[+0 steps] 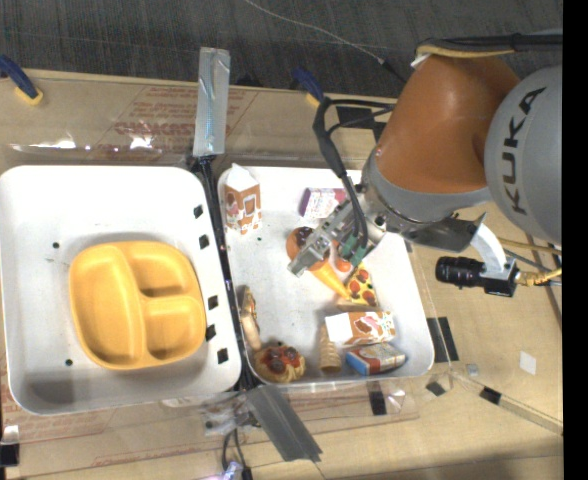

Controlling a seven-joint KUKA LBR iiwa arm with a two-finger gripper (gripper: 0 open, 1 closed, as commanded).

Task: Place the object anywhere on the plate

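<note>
A yellow divided plate (134,300) lies in the left bin (34,198). My gripper (319,250) hangs over the middle of the right bin (279,308), pointing down and left. Its tip is close to a small brown and orange toy (301,239) and an orange pizza slice toy (349,283). Nothing can be made out between the fingers. The arm's wrist covers the bin's upper right part.
The right bin also holds a small milk carton (242,200), a purple packet (319,202), a pink and white box (362,326), a blue and red box (374,360), a cone (330,350), a round pastry (278,362) and a brown piece (247,313).
</note>
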